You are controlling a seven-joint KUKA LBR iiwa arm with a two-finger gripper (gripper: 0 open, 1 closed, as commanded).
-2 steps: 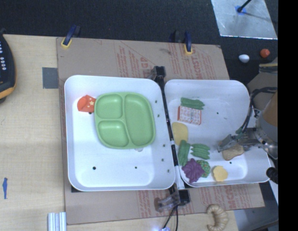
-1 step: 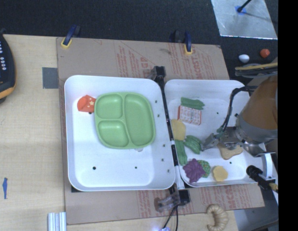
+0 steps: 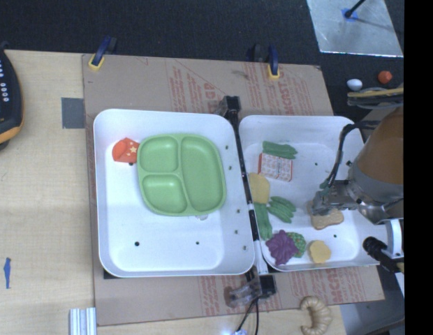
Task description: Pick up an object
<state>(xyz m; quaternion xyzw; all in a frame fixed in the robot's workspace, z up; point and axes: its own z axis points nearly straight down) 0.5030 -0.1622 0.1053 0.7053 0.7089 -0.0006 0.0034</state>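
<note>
The right bin holds several toy foods: a green bean pod, a red-and-white packet, a pale yellow piece, a green leafy piece, a dark green pod, purple grapes, a round yellow piece and a tan bread-like piece. My gripper hangs low over the right side of this bin, right above the tan piece and touching or nearly touching it. Nothing is visibly held between the fingers.
The left bin carries a green divided plate and a red object with a yellow star at its upper left. A tan curled object lies on the cardboard below the bins. Clamps stand along the cardboard's far edge.
</note>
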